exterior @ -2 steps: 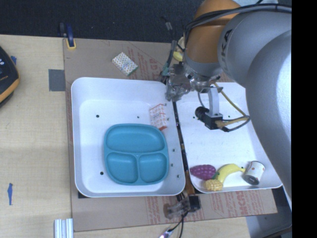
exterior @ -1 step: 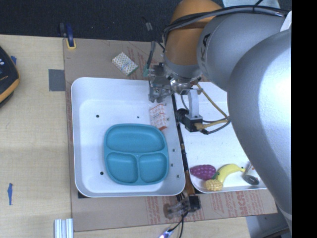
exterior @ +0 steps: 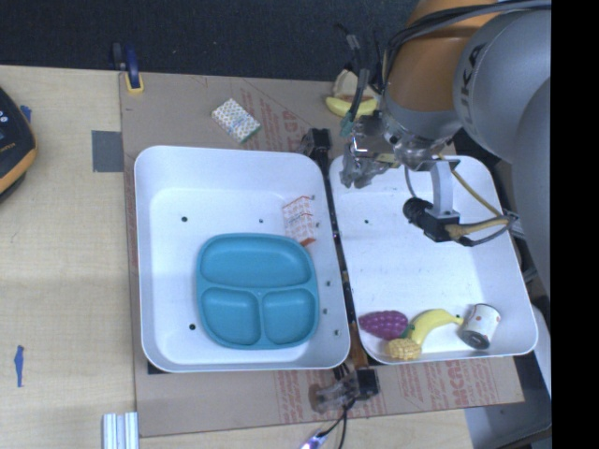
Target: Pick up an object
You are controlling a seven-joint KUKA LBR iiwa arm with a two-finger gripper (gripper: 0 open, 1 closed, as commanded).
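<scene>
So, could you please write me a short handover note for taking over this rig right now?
Gripper: over the far left corner of the right bin; nothing visibly held.
Right bin's near edge: purple toy, yellow corn-like piece, banana, small can.
Left bin: blue divided plate and a small packet by the right wall.
Done: nothing picked yet.
Left: move to an object, grasp, lift.

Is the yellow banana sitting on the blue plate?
No, the banana lies in the right bin, while the blue plate sits in the left bin.
</scene>
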